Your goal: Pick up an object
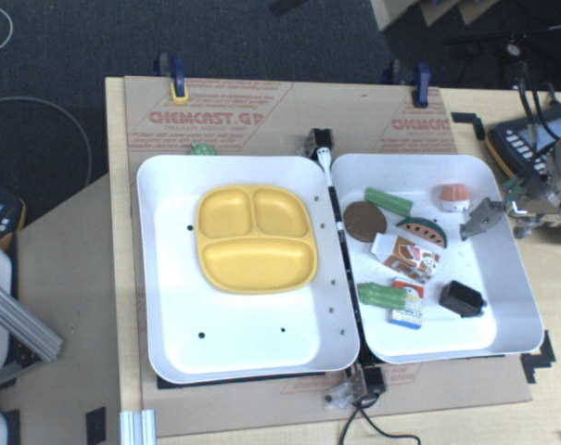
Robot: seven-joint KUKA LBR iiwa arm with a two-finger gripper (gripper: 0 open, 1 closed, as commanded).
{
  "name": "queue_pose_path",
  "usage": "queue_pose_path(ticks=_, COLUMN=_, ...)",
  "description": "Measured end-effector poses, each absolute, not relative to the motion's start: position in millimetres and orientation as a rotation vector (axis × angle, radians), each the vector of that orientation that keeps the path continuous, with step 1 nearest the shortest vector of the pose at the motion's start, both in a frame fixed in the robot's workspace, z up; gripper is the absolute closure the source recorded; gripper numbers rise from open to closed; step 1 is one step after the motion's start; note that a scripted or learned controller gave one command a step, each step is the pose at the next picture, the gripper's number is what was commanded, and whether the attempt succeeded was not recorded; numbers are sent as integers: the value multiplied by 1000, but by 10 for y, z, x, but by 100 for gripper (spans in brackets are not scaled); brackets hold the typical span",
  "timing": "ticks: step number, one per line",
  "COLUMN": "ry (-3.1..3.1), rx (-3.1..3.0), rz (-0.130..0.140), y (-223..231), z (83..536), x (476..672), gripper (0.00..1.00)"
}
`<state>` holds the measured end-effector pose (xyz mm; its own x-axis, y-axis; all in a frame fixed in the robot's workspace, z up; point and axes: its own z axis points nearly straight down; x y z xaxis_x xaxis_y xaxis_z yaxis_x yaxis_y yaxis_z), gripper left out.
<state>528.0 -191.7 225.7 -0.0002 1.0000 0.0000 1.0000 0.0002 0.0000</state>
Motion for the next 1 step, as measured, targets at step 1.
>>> queue_pose_path(ticks=1, ry=-2212, rx=-2213, rz=7, y=-1703, z=1159, x=4754, gripper=0)
